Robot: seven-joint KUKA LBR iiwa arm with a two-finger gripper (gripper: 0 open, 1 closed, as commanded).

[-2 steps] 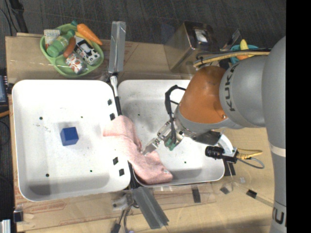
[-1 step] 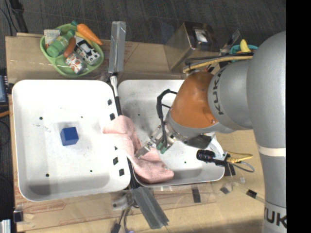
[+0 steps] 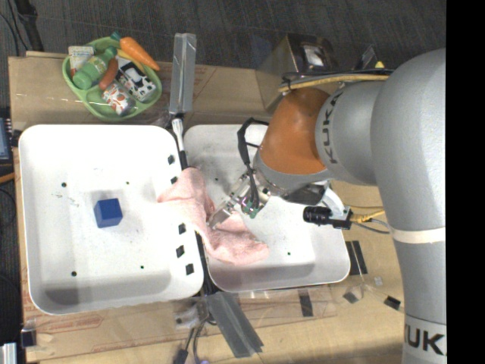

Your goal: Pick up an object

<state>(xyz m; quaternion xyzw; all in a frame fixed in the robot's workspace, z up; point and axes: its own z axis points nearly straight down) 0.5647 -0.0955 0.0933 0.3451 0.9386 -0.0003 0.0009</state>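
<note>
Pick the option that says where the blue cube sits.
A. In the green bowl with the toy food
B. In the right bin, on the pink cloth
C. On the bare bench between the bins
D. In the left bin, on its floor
D: the blue cube rests alone on the floor of the left bin, apart from the pink cloth that drapes into the right bin.
</note>
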